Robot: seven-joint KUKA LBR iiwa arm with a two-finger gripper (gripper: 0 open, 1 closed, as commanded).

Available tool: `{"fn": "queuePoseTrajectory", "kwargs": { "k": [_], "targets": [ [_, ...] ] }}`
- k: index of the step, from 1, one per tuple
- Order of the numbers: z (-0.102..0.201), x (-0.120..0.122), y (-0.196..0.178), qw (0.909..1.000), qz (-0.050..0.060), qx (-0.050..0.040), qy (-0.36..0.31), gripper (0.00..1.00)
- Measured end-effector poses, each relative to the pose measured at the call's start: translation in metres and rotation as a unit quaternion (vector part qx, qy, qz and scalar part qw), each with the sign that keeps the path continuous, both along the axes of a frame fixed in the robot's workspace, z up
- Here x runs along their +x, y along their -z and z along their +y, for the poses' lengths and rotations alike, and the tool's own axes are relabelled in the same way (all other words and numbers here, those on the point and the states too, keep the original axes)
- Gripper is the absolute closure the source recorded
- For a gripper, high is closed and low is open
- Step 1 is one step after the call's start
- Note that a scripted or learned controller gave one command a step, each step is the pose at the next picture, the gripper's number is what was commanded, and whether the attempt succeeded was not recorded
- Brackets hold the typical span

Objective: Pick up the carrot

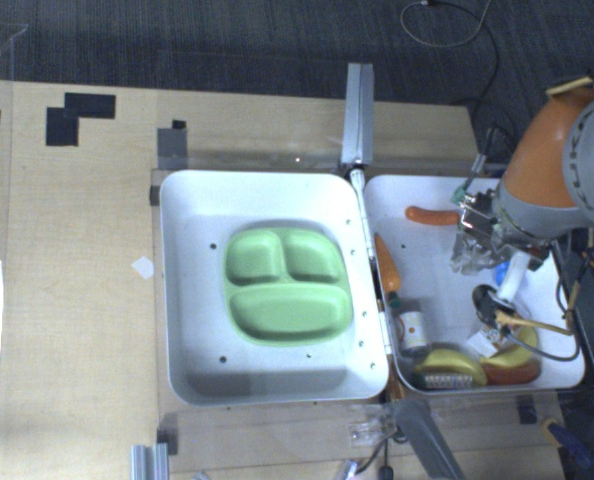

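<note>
The carrot is a slim orange piece lying lengthwise against the left wall of the right bin, its darker end toward the front. My gripper hangs over the middle right of the same bin, pointing down, well to the right of the carrot and apart from it. A second orange-red elongated thing lies near the back of that bin, just left of and behind the gripper.
The left bin holds a green divided plate. At the front of the right bin lie a small can, a yellow banana and a red-orange fruit. A metal divider separates the bins.
</note>
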State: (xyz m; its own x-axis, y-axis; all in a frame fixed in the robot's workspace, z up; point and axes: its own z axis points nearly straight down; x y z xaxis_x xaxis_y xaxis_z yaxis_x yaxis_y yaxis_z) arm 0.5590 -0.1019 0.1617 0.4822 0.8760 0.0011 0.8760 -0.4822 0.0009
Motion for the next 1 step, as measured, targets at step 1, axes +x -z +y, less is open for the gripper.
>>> {"fn": "queuePoseTrajectory", "kwargs": {
  "k": [1],
  "targets": [
    [0.0009,0.0020,-0.0101,1.0000,-0.001,0.0001,-0.002,1.00]
  ]
}}
